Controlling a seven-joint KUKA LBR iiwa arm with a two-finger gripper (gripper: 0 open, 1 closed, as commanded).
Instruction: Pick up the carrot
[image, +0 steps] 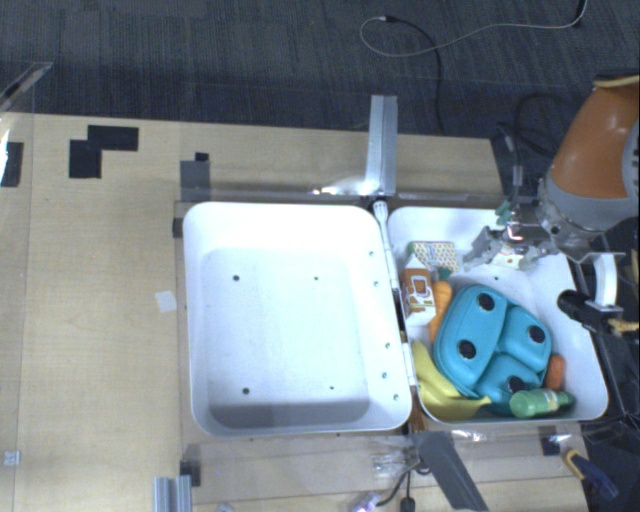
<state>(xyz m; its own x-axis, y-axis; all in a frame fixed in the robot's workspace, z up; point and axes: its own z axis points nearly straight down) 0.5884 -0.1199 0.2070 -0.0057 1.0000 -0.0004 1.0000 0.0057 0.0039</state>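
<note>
The carrot (441, 303) is a slim orange piece in the right bin (590, 345). It is wedged between a small printed carton (418, 290) and a big blue moulded toy (495, 345), so only part of it shows. My gripper (508, 252) hangs over the far part of the right bin, up and to the right of the carrot and apart from it. Its fingers (482, 250) stand open with nothing between them.
A yellow banana (440, 385) lies at the right bin's near left, under the blue toy. A green bottle (540, 403) and a small orange item (555, 372) sit at the near right. The left bin (200, 300) adjoins across a metal divider (395, 290).
</note>
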